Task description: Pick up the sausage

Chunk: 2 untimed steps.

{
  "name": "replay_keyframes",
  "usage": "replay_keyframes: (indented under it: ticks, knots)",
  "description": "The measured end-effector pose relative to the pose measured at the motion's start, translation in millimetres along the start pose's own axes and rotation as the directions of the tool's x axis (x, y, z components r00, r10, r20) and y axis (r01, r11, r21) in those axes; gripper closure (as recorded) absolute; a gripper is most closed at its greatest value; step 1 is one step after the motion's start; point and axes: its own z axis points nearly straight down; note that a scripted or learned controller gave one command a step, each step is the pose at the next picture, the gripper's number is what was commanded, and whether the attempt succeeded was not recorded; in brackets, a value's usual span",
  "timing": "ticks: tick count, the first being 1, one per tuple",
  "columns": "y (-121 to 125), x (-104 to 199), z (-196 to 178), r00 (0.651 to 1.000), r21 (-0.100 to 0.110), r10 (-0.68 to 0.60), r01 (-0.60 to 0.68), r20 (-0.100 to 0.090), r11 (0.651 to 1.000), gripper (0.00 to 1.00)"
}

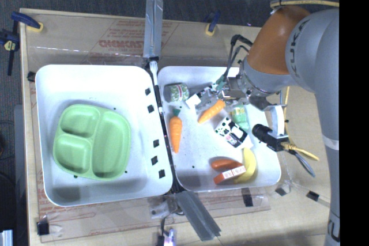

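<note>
- The sausage [222,163] is a short, smooth, reddish-brown cylinder lying flat on the floor of the right bin [199,173], near its front wall.
- Just in front of the sausage lies a second reddish piece bearing a small white label [232,173]; whether it is part of the sausage I cannot tell.
- A curved yellow banana [250,165] sits just right of the sausage, touching the labelled piece.
- Behind the sausage lies a small black-and-white patterned box [232,131], and beyond that a tilted orange carrot [210,112].
- A second carrot [175,131], tapered, lies well left of the sausage along the bin's left wall; the bare white floor between them is open.
- A small round tin [176,91] sits in the far left corner.
- The gripper [230,86] hangs behind the sausage over the bin's far side, well apart from it; its state cannot be made out.
- Far left of the sausage, the left bin [49,83] holds a glossy green divided plate [92,141].
</note>
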Motion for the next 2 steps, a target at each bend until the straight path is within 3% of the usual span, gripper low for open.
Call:
replay_keyframes:
  ticks: [1, 2]
  knots:
    - [-35.5, -0.9, 83.6, 1.000, 0.000, 0.010, -0.010, 0.001, 1.000, 0.00]
    - [-63.4, 15.0, 106.2, 1.000, -0.003, -0.007, 0.007, 0.001, 1.000, 0.00]
